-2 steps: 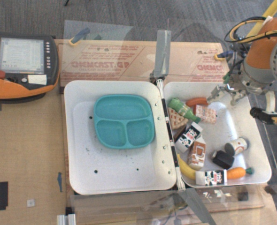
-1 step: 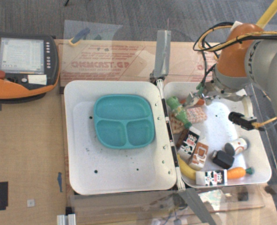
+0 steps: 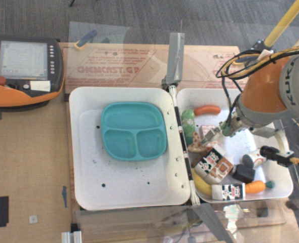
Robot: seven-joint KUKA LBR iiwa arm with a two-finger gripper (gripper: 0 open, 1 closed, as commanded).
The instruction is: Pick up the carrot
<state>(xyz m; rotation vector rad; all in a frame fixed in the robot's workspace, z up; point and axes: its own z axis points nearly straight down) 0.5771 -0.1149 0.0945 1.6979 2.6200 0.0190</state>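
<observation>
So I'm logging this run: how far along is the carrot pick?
Nothing looks done yet: the carrot lies near the right bin's front edge, next to a small milk carton. In hand: the gripper sits over the clutter in the bin's middle, away from the carrot. Left: reaching it, grasping and lifting.

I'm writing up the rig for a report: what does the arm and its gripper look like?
The arm is grey with a broad orange band above the wrist, carrying dark lettering at its right side. Black cables loop over it. The gripper is small, grey metal, at the end of a silvery wrist.
</observation>
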